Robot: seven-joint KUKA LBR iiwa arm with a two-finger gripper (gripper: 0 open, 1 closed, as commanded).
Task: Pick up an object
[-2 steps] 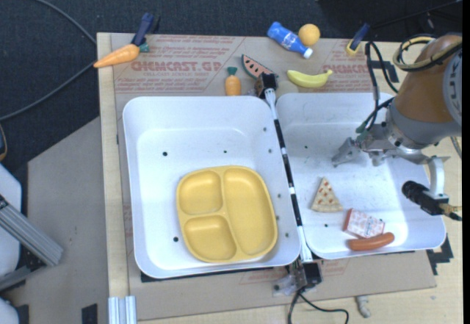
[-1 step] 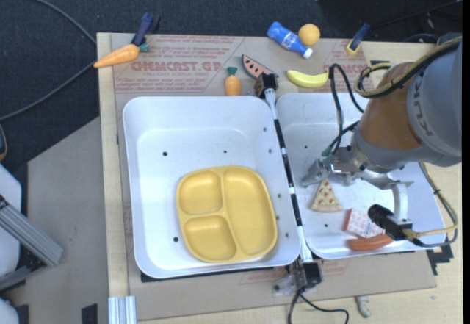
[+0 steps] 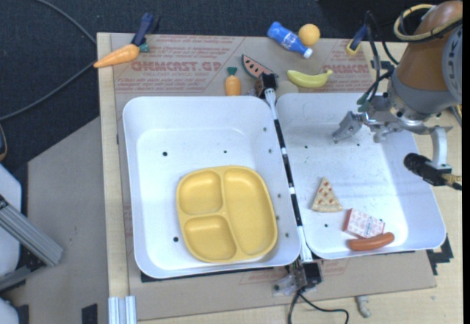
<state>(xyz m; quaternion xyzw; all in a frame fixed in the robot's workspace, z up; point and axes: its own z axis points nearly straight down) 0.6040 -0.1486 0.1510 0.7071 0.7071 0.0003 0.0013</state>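
Observation:
In the right bin [image 3: 411, 198] three toys lie near the front: a pizza slice [image 3: 325, 196], a pink-and-white packet [image 3: 363, 224] and a red sausage [image 3: 371, 242]. My gripper [image 3: 361, 130] hangs over the back part of this bin, well behind the pizza slice. Its two fingers are spread apart, open, with nothing between them. The grey arm with its orange band [image 3: 433, 29] comes in from the right.
A yellow divided plate [image 3: 226, 212] lies in the left bin [image 3: 147, 131]. Behind the bins on the board are a carrot [image 3: 116, 57], a small orange toy [image 3: 233, 84], a watermelon slice [image 3: 253, 65], a banana [image 3: 308, 78], a blue bottle [image 3: 288, 39] and an orange ball [image 3: 309, 34].

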